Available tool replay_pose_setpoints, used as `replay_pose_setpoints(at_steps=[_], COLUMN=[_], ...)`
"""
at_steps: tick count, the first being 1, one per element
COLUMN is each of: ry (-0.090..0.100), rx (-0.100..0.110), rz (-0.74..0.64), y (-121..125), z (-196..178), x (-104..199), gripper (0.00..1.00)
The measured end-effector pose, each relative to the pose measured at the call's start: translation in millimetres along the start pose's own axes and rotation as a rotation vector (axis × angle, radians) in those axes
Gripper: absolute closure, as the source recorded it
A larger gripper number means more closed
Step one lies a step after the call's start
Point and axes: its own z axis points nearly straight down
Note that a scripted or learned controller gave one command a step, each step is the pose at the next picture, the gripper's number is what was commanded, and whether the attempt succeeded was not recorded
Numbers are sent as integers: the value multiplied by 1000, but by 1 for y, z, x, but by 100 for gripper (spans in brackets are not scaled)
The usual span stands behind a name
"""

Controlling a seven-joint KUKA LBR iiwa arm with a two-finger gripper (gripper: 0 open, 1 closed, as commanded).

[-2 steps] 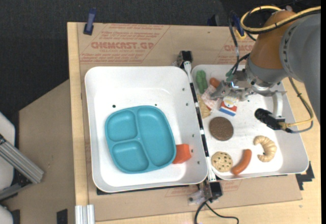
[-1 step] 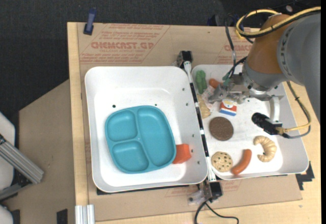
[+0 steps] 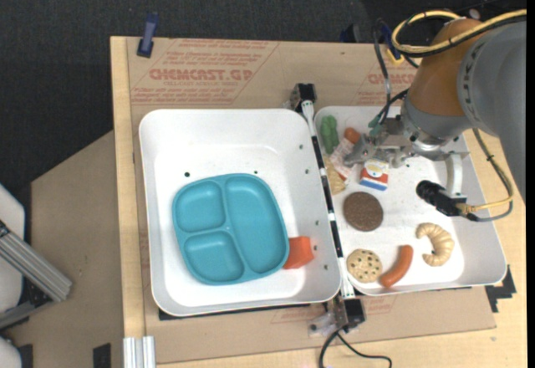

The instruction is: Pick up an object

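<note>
- The pincer (image 3: 378, 150) hangs low in the right bin (image 3: 481, 262), near its upper left part; I cannot tell its state.
- A small carton (image 3: 375, 180) lies just at its 6 o'clock, the nearest thing to take.
- A brown disc (image 3: 364, 212) sits beyond, a green piece (image 3: 330, 136) at 9 o'clock.
- A croissant (image 3: 436, 242), sausage (image 3: 396, 266) and cookie (image 3: 364, 263) lie at 5 to 6 o'clock, well apart.
- The left bin (image 3: 167, 136) holds a blue tray (image 3: 230, 228).
</note>
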Motion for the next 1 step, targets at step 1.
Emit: replay_pose_setpoints(at_steps=[1], ry=[0], rx=[-5], rz=[1], y=[-10], z=[-1], x=[-11], gripper=[0])
